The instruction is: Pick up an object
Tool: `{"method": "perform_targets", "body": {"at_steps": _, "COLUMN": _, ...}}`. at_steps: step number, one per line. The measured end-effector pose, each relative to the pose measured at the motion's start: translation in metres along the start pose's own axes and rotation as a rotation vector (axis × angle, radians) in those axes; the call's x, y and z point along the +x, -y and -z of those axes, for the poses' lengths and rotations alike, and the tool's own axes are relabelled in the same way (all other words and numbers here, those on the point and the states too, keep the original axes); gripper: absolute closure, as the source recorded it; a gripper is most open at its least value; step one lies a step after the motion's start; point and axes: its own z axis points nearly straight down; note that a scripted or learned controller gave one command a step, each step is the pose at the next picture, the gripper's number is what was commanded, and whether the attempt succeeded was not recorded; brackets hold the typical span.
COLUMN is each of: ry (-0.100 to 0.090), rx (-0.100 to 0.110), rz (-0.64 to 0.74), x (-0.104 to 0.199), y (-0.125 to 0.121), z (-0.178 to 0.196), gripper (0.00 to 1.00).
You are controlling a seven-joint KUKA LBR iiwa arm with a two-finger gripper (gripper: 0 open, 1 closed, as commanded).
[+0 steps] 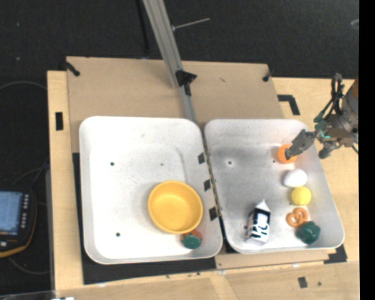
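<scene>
The hand [312,144] reaches in over the right bin's [237,142] far right rim, fingers spread apart, holding nothing, one fingertip beside a small orange object [283,154]. Just below lie a white egg [295,178], yellow ball [301,196], pretzel [297,217] and green piece [309,232]. A small carton [259,224] has unreadable black print.

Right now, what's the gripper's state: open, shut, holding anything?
Gripper: open, fingers spread at the right bin's far right edge, one finger tip by the orange object; nothing between them.
</scene>
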Motion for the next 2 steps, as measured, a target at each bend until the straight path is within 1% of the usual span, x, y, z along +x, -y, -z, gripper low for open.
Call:
{"method": "perform_targets", "body": {"at_steps": 1, "ry": 0.000, "rx": 0.000, "rz": -0.001, "x": 0.000, "y": 0.000, "z": 0.000, "gripper": 0.00}}
{"method": "perform_targets", "body": {"at_steps": 2, "ry": 0.000, "rx": 0.006, "rz": -0.003, "x": -0.002, "y": 0.006, "z": -0.061, "gripper": 0.00}}
